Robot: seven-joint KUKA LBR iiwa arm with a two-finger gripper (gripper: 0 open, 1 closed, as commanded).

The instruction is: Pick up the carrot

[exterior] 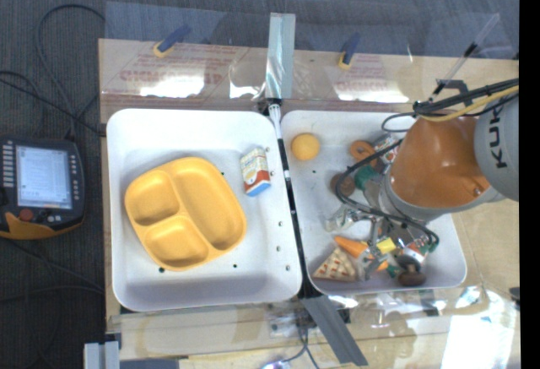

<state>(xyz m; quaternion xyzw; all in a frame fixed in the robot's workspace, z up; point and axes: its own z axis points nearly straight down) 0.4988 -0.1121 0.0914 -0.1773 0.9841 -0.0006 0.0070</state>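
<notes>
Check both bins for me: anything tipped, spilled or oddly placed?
Nothing looks spilled or damaged. The carton lies on its side in the left bin, beside the yellow tray. The carrot sits in a crowded toy pile in the right bin, close under the arm.

Brightness: bright, even, from overhead.
Glare: strong white patches on the clear plastic sheets (181, 76) behind the bins, and along the front edge.
Shadows: soft, short, under the yellow tray (184, 211) and inside the right bin (451, 262).
Sharpness: moderate; small items in the right bin indistinct.
Floor: dim, grainy.
</notes>
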